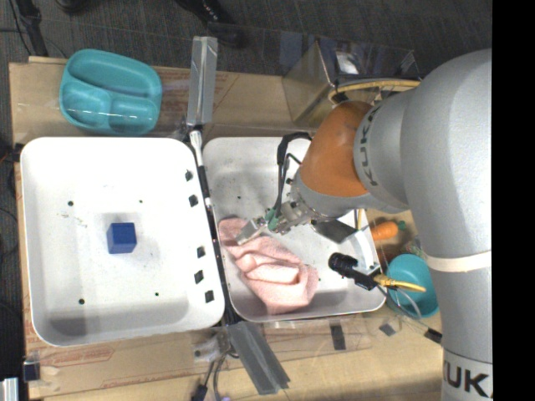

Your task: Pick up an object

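The pink cloth [269, 266] lies crumpled in the right bin [242, 153], its long axis running from upper left near the bin divider down to the lower right. The hand [269, 221] is low over the cloth's upper left end; whether its fingers are apart or together cannot be told. A blue cube [122, 237] sits in the left bin [50, 165], well apart.

Both bins [50, 165] are white. A blue cube [122, 237] sits in the left one; a pale pink cloth [272, 267] lies in the right. Beyond the left bin rests a turquoise tray [110, 90]. The arm [435, 157] is grey, banded orange.
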`<state>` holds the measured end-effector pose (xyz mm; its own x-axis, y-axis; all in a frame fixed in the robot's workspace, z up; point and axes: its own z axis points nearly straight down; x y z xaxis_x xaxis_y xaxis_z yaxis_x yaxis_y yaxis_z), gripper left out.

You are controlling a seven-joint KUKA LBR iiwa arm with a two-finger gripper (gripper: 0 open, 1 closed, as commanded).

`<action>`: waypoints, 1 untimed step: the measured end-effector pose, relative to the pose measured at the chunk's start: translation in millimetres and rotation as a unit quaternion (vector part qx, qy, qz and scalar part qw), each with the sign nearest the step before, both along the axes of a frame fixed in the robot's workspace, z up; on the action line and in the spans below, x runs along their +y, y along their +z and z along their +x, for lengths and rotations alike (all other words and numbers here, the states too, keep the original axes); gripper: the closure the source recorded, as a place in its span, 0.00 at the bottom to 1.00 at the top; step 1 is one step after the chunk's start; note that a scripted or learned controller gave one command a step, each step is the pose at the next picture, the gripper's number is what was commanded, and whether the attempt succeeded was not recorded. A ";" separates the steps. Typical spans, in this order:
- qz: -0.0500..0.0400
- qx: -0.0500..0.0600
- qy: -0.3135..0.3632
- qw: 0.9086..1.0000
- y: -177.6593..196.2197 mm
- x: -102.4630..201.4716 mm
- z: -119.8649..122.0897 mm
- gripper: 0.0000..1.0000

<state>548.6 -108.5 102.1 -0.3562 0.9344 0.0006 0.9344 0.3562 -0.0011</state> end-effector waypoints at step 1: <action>0.000 0.000 -0.127 0.992 -10.0 -6.2 66.3 0.00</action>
